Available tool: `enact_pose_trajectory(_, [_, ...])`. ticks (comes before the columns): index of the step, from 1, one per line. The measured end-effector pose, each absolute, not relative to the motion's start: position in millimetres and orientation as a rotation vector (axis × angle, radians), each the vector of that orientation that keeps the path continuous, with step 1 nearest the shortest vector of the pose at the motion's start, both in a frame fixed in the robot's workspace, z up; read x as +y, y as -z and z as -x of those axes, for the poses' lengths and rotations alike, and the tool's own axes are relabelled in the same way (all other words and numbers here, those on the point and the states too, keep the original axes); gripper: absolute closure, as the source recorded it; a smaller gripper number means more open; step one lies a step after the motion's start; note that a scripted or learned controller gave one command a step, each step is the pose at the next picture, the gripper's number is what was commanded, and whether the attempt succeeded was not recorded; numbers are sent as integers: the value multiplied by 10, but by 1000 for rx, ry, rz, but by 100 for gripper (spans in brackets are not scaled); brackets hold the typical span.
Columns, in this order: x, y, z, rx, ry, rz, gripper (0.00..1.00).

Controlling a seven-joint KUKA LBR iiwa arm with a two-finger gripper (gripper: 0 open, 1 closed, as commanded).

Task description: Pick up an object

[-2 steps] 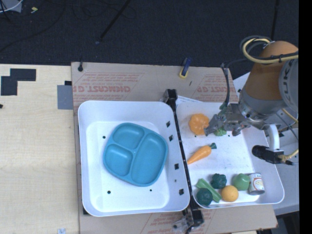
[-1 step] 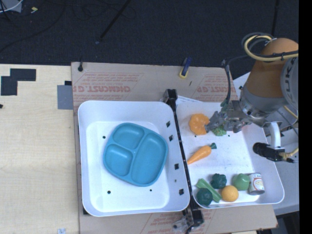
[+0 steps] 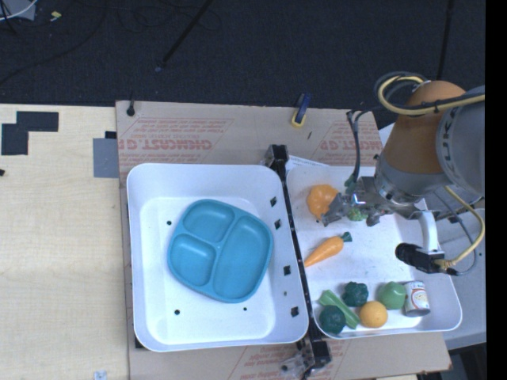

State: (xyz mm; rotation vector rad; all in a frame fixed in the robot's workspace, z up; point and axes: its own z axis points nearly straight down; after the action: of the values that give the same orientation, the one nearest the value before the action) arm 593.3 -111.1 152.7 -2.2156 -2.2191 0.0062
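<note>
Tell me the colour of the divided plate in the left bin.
Light blue plate, clearest in the camera view.

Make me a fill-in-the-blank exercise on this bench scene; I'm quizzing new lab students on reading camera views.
1. The divided plate in the left bin is ___ in colour.
2. That plate has ___ compartments.
3. The carrot lies in the ___ bin.
4. The hand hovers beside the ___ fruit in the right bin.

Missing words: blue; three; right; orange

Hand [image 3: 336, 210] beside orange ball [image 3: 320, 198]; carrot [image 3: 325, 250] below.
</note>
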Motion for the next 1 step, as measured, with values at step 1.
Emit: enact_pose_trajectory(1, [-1136,-1083,-5894,-2218,-6,2217,0])
